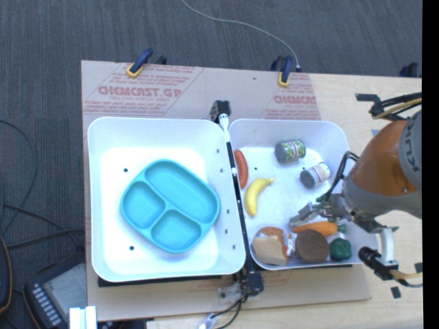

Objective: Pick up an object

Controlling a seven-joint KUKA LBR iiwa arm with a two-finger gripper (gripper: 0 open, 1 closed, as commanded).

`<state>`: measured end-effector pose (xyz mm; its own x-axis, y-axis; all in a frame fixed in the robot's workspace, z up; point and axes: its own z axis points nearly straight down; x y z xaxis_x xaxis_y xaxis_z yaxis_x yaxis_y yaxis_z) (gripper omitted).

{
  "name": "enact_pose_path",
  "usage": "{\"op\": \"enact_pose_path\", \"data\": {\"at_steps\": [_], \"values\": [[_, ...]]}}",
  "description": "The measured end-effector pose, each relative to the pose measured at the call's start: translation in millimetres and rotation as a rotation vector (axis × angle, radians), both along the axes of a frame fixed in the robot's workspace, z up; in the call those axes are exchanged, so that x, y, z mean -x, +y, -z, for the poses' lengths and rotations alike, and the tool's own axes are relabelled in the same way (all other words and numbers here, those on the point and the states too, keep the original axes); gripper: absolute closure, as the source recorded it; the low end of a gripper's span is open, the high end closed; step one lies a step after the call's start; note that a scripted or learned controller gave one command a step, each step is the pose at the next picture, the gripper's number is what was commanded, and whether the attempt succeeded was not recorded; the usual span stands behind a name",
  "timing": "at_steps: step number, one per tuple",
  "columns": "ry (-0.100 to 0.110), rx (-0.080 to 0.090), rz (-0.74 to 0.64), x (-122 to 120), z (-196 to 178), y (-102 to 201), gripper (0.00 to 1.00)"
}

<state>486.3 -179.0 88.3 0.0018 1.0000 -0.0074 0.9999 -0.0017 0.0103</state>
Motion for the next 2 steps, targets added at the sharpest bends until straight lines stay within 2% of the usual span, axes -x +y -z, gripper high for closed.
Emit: {"op": "enact_pose_path", "data": {"at_steps": [1,2], "values": [[-0.001,-0.001,0.000,-1,-11,0,1.00],[0.011,-0.008,-0.003,-5,-29,37,1.00]]}}
